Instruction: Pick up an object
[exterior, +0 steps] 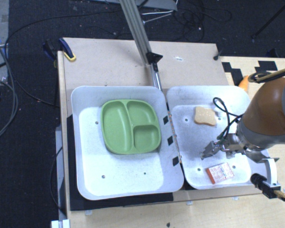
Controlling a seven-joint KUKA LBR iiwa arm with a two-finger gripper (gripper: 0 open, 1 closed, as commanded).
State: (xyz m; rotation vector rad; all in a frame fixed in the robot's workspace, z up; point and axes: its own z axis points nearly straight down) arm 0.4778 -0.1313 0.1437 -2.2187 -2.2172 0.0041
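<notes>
1. Your two-finger gripper (210,150) hangs low over the middle of the right white bin (190,103); whether its fingers are spread or clenched you cannot tell.
2. The small red-and-white flat packet (220,173) lies just beside it toward the bin's front edge, long axis roughly along that edge.
3. Its print is probably too small to read.
</notes>
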